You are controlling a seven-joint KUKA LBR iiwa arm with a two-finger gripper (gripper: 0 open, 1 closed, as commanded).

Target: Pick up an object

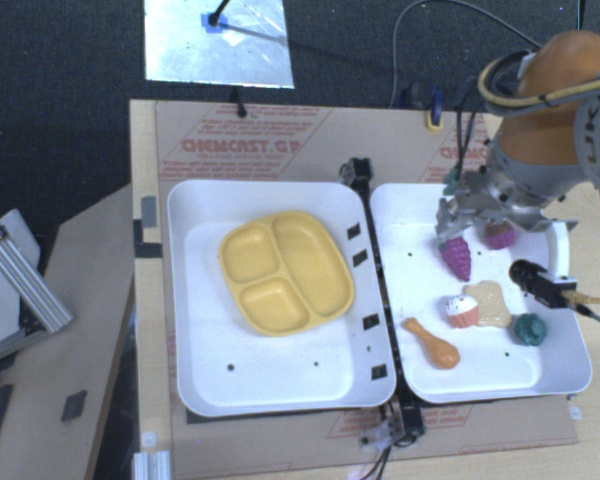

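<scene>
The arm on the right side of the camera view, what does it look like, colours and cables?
The arm is rounded, with a broad orange band over a grey body. Black and yellowish cables loop around its upper part. Its hand is a small grey metal piece.

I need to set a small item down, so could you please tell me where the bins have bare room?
Left bin: bare floor along the near edge, below the yellow divided plate. Right bin: bare far-left corner. Crowded around the gripper, purple grapes, cupcake, orange drumstick and teal toy.

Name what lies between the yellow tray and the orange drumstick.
Bare white bin floor, then the black divider between the bins, separate the yellow tray and orange drumstick in the camera view.
</scene>
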